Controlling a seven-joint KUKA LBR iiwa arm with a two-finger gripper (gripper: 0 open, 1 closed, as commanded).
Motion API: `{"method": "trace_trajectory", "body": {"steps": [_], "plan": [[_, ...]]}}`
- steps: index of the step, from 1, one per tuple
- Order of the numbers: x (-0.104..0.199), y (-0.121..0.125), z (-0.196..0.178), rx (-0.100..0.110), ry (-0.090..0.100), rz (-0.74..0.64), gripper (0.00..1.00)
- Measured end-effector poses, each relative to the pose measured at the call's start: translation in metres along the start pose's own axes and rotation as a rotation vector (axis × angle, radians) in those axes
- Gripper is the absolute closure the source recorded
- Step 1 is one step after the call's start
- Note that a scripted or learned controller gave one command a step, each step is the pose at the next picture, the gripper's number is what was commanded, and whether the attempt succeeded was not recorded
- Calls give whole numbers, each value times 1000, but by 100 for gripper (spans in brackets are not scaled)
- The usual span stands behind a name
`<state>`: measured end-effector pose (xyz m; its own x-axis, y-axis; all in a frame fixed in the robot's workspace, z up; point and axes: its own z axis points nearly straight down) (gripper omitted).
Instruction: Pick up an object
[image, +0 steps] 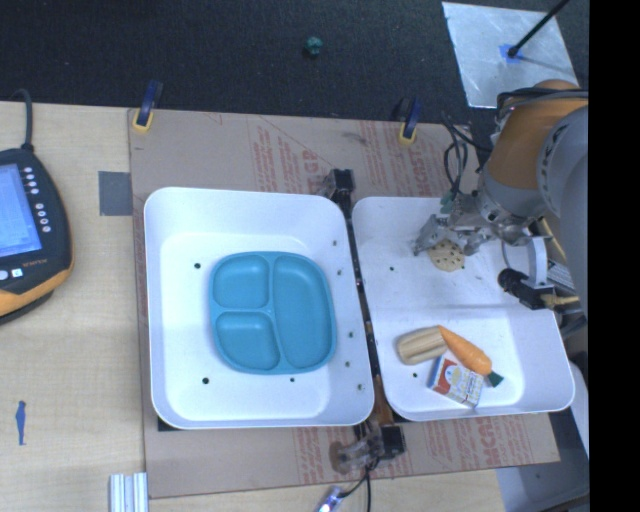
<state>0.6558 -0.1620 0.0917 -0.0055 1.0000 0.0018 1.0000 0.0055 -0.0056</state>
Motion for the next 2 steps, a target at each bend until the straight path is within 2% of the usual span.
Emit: {"method": "trace_trajectory", "body": {"steps": [1, 2], "plan": [[-19, 1, -1, -5, -2, 3, 0], [22, 0, 0, -1, -1, 0, 0]]}}
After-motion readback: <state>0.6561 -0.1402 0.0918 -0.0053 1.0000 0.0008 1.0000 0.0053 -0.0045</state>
